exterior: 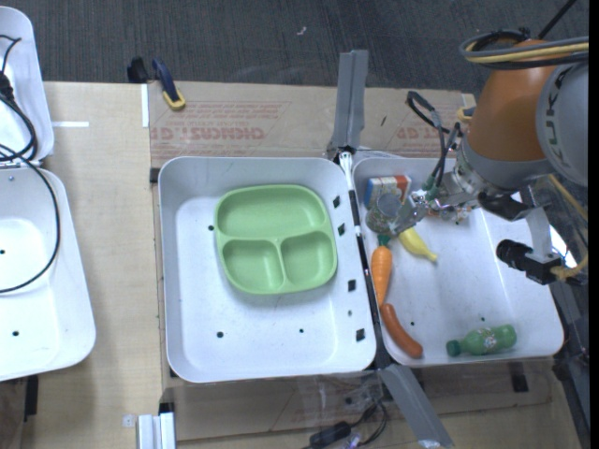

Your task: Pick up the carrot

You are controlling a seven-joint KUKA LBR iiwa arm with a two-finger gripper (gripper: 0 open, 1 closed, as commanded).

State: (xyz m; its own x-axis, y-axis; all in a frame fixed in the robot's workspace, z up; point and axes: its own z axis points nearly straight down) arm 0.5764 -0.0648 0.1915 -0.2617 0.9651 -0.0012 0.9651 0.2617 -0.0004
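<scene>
Orange carrot (pixel 381 268) between banana (pixel 417 244) and hot dog (pixel 401 331).

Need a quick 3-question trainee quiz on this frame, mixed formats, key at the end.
1. True or false: the carrot lies in the same bin as the green plate.
2. Which item lies nearest the gripper? A) green bottle B) yellow banana C) sausage
3. Fill in: the carrot lies along the right bin's ____ wall.

Key: 1 false, the plate is in the left bin; 2 B; 3 left.
</scene>
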